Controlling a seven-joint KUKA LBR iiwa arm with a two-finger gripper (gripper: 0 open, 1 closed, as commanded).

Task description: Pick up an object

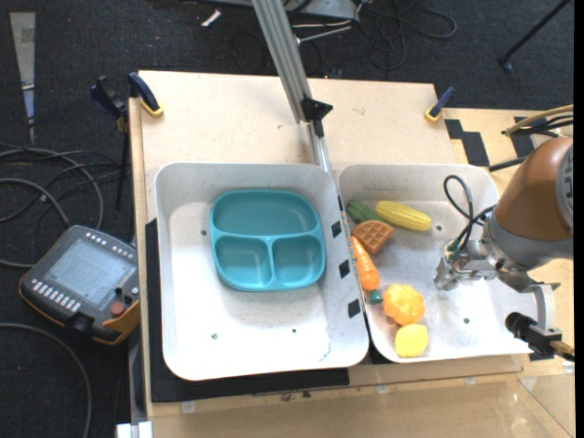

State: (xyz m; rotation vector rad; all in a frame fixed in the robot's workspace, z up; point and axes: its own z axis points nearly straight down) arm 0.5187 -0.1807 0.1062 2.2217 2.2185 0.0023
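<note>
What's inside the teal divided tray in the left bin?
The teal divided tray shows three bare compartments with nothing in them. It sits flat on the left bin, hiding the floor beneath it.

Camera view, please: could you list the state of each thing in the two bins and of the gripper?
Teal tray: lying flat in the left bin, compartments bare.
Corn cob: lying on its side, right bin.
Waffle: flat, beside the corn cob.
Carrot: lying along the left wall.
Orange fruit: resting untouched.
Yellow block: resting untouched.
Gripper: low over the right bin, holding nothing visible.
</note>
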